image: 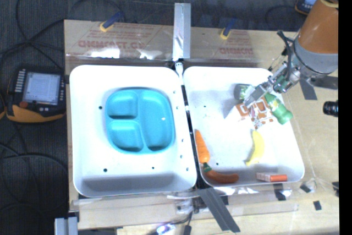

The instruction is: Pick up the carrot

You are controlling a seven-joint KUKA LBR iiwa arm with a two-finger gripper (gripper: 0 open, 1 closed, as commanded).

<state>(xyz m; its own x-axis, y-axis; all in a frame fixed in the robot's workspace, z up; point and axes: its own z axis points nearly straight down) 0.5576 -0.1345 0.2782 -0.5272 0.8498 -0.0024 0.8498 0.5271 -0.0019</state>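
Arm (322,36) cut off by the right edge; only its orange and grey wrist section shows. Gripper (258,95) small and blurred against a patterned orange-and-white item (257,111), so finger state cannot be read, nor whether it touches that item or hangs above it. Green object (281,113) just beside it is partly covered by the gripper assembly; identity unclear. Carrot (202,147) lies against the left wall of the right bin (220,77), its lower end meeting a reddish item (223,177); overlap or mere contact cannot be told. Handheld screen (38,91), left of the bench, illegible.
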